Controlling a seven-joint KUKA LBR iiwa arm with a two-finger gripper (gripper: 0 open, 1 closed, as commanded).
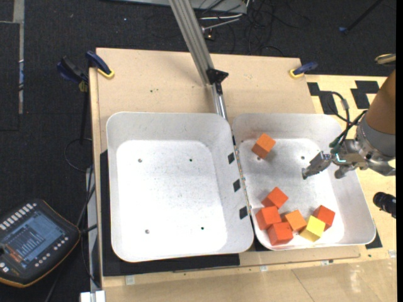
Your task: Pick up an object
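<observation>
The right white bin (352,194) holds several small blocks. One orange block (264,145) lies alone near the bin's back left. A cluster sits at the front: orange blocks (275,199), a lighter orange block (295,219), a yellow block (313,229) and a red-orange block (323,216). My gripper (327,167) hangs over the right middle of this bin, to the right of the lone orange block and behind the cluster. It is open, with nothing between its fingers and only bare bin floor under it.
The left white bin (126,131) lies beside the right one on the wooden bench. A metal pole (192,33) slants down from the back to the gap between the bins. A teach pendant (31,241) rests at the front left, off the bench.
</observation>
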